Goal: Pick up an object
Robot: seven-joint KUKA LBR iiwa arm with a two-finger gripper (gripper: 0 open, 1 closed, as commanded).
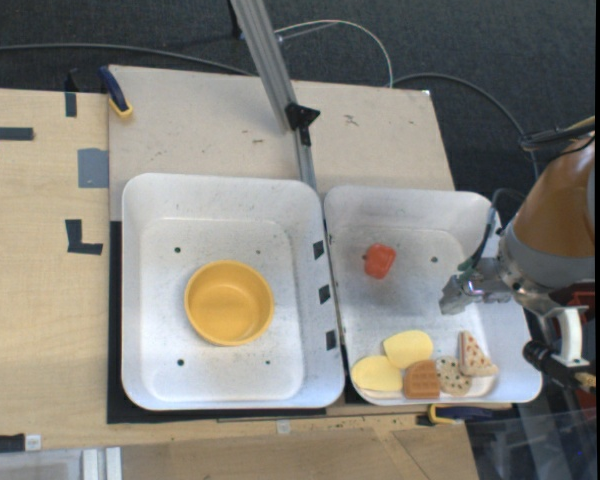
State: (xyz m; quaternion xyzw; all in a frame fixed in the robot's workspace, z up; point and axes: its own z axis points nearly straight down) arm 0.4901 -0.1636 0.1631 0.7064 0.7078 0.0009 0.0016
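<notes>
A small red-orange object [379, 260] lies in the middle of the right bin [410, 208]. Along that bin's front edge sit two yellow pieces [408, 347] [377, 374], a brown block [420, 379], a speckled round piece [450, 374] and a pale wedge [472, 353]. My gripper [462, 293] hangs over the right side of the right bin, right of the red object and above the wedge. Nothing shows between its fingers.
A yellow bowl [229, 302] sits in the left bin [150, 218]. A grey metal pole [270, 58] slants down to the divide between the bins. Cables run across the dark floor behind the bench.
</notes>
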